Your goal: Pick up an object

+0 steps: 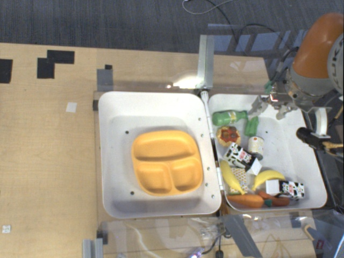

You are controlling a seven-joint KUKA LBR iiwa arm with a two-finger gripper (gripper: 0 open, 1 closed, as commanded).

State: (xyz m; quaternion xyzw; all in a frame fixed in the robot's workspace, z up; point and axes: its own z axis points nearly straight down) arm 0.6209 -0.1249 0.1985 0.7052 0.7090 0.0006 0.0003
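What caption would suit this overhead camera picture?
Robot gripper hovers open over a toy-filled right bin; an orange tray fills the left.

You're looking at a light wooden bench (48, 160) that carries two shallow white bins side by side, the left bin (110, 155) and the right bin (306, 165), touching along a metal divider. Black tape patches (55, 62) and a small white square (71, 107) lie on the bench's left part.
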